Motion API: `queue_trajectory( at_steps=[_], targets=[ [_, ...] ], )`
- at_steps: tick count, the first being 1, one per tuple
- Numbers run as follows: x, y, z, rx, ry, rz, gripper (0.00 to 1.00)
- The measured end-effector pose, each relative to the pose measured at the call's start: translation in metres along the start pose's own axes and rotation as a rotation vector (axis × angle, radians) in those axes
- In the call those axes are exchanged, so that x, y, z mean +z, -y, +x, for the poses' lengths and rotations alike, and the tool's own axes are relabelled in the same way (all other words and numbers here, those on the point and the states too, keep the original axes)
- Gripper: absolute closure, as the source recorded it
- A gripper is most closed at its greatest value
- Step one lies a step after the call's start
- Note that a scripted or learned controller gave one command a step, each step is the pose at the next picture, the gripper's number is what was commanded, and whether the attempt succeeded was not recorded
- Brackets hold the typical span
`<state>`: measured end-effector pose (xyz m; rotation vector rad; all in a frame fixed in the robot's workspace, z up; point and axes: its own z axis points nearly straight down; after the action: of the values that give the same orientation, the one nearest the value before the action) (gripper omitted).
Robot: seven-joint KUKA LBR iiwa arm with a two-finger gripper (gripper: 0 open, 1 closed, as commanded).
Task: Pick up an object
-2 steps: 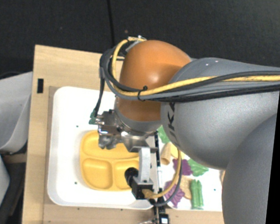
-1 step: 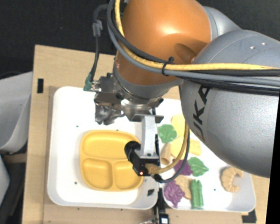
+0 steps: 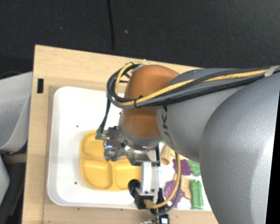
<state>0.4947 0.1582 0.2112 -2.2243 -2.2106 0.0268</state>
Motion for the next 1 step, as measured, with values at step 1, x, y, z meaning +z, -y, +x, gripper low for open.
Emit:
queue_trajectory(
  at_steps=[1],
  targets=[
    [-0.1643,-0.0124,-0.0129,-0.008,-0.012,-0.03,1.0]
  ],
)
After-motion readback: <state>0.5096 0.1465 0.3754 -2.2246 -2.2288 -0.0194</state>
